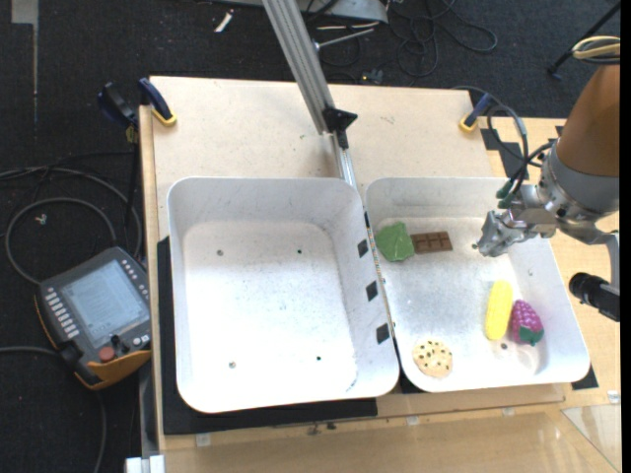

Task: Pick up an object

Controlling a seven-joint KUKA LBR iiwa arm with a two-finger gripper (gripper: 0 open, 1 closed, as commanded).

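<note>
Five items lie in the right bin [564,294]; gripper [490,244], finger state indeterminate, hangs near its far edge: recommend descending squarely over the chocolate bar [431,242].

A robotics laboratory is indicated. A plywood bench [246,136] is clamped at its corners and stands on dark carpet [59,67] strewn with loose cables [434,28]. A teach pendant [94,313] with screen and keys is seen at the left. An aluminium strut [296,52], probably a sensor mount, is fixed over the bench.
</note>
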